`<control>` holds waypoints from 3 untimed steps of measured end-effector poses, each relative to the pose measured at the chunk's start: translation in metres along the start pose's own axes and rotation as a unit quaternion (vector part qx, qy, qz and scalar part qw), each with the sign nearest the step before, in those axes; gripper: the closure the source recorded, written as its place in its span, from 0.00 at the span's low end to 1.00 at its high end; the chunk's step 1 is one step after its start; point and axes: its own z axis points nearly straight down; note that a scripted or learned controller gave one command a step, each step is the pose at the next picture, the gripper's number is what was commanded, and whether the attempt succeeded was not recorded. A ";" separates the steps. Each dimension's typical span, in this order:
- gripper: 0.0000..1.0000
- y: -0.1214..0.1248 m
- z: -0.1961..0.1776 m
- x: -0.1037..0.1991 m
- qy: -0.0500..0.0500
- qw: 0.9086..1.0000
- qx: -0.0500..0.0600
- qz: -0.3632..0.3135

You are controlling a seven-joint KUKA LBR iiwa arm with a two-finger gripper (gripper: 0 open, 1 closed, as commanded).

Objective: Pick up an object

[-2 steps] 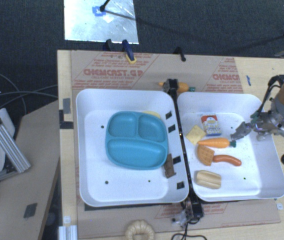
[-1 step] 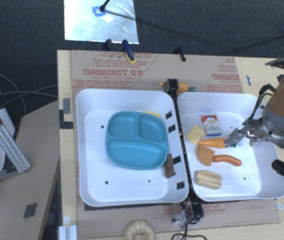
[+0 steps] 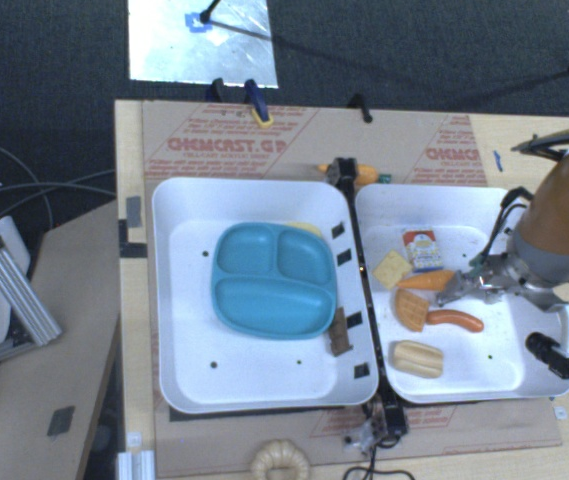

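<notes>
**A:** Carrot (image 3: pixel 424 280) looks like the target. It lies in the right bin (image 3: pixel 484 383), near the middle, long axis roughly left-right. Claw (image 3: pixel 461 288) sits at its right end, just above the hot dog (image 3: pixel 455 319).

**B:** Claw state?

**A:** Can't tell. Tip is dark and small against the toys, so no read on spread or pinching. Nothing visibly held.

**B:** Neighbours?

**A:** Tight cluster. Cheese slice (image 3: pixel 392 268) touches or nearly touches the carrot's upper left. Orange chip-like wedge (image 3: pixel 412 311) just below its left end. Hot dog just below the right end. Small printed box (image 3: pixel 423 249) above. Bread roll (image 3: pixel 417 358) sits apart, nearer the front wall.

**B:** So how to do it well?

**A:** My view: close across the carrot's short axis, nearer its middle than the end, so it doesn't pivot out. Come down straight; a slanted approach likely shoves the hot dog or the wedge.

**B:** Risk?

**A:** Catching two items at once, or a tip pinch that slips on lift. If the carrot is too crowded, the roll is the cleaner pick.

**B:** Left bin?

**A:** Blue divided plate (image 3: pixel 273 279) in the left bin (image 3: pixel 179 298), irrelevant here. Both bins sit on the counter (image 3: pixel 294 133).
</notes>
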 end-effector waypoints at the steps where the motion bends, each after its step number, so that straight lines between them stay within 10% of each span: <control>1: 1.00 0.001 -0.013 -0.001 -0.001 1.000 -0.002 0.000; 3: 1.00 -0.002 -0.121 0.004 -0.002 1.000 -0.004 -0.002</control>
